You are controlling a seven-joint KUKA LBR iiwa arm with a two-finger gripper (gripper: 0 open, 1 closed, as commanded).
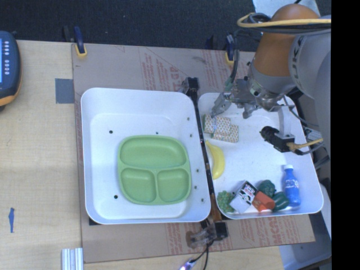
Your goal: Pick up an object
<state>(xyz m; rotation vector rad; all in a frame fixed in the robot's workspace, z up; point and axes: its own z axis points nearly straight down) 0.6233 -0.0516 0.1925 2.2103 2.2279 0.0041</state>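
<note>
The tool (229,107) hangs spread wide, holding nothing, just above the patterned packet (221,128), likely light and crushable, best pinched across its short sides.

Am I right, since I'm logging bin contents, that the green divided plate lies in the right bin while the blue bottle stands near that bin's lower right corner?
Not quite. The camera view shows the green divided plate in the left bin, not the right one. The blue bottle is indeed near the lower right corner of the right bin.
</note>
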